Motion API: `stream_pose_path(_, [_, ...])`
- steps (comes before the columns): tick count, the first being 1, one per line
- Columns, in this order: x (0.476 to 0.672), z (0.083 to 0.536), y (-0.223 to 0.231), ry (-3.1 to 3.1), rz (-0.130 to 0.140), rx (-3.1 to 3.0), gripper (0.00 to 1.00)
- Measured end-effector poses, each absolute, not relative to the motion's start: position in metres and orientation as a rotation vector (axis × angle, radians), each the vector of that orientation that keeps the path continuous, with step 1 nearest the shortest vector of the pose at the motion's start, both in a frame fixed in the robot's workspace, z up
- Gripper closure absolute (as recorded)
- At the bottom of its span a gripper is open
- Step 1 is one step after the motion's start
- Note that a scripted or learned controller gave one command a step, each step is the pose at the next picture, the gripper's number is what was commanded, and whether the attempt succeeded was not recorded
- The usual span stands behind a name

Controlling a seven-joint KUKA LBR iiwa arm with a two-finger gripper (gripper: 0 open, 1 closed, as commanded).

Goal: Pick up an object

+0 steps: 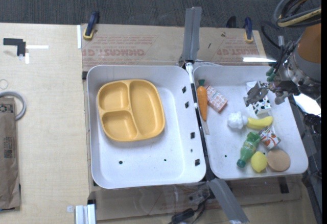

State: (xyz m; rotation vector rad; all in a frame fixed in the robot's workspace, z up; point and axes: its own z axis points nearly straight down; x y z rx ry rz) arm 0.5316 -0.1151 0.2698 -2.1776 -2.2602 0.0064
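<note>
gripper (265,94) over right bin (225,164), fingers' state unclear | above black-white box (261,107), likely target | yellow tray (131,109) alone in left bin (148,167)

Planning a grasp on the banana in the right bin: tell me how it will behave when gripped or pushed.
The banana looks smooth and curved, so it may slip or pivot between the fingers. It lies against the white ball and the green bottle, so a push would probably shift those too.

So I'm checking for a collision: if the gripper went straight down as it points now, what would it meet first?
Probably the black-and-white box just under the gripper, near the banana; depth is unclear from this slant.
</note>
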Motion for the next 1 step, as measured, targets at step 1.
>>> stream_pose_path(1, [0.5827, 0.2551, -0.1461, -2.488, 0.005, -1.916, 0.00])
